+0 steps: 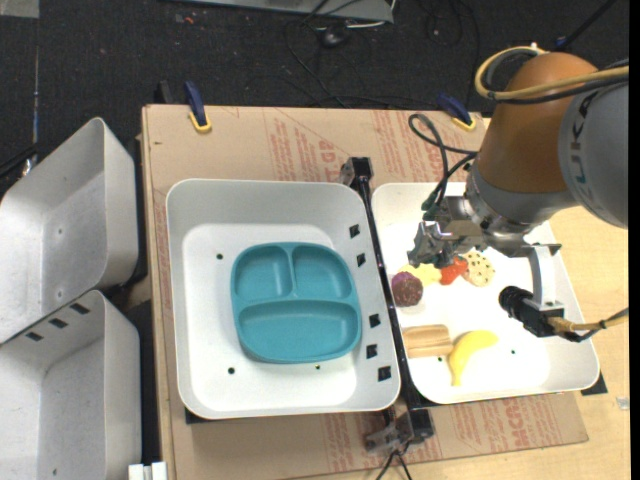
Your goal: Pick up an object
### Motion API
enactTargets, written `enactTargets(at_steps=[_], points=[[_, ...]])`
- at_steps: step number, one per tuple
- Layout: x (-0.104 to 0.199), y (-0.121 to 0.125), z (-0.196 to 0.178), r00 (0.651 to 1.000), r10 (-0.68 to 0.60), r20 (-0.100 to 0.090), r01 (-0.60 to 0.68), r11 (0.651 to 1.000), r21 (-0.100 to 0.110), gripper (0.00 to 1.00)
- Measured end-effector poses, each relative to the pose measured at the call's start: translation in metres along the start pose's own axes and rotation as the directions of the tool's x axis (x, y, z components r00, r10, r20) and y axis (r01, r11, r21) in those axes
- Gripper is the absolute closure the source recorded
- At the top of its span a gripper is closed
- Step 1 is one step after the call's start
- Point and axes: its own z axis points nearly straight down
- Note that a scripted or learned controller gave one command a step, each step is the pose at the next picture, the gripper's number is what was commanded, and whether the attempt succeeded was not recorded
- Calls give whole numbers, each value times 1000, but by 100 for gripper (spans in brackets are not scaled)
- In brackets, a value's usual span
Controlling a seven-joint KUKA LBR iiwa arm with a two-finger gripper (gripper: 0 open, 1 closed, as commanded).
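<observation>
Pincer [432, 251], grip state indeterminate, hovers at centre right over crowded toys [462, 268]; risk: nudging neighbours, missed grasp.

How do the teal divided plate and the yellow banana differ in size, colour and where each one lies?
The teal plate is far larger than the banana. The plate is teal and the banana is yellow. The plate lies in the left bin, while the banana lies in the right bin, beside a tan block. Both lie flat on a bin floor, clear of the gripper.
</observation>
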Motion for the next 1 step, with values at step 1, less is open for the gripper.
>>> enactTargets(at_steps=[1], points=[[44, 6, 8, 1000, 0, 0, 0, 1000, 0, 100]])
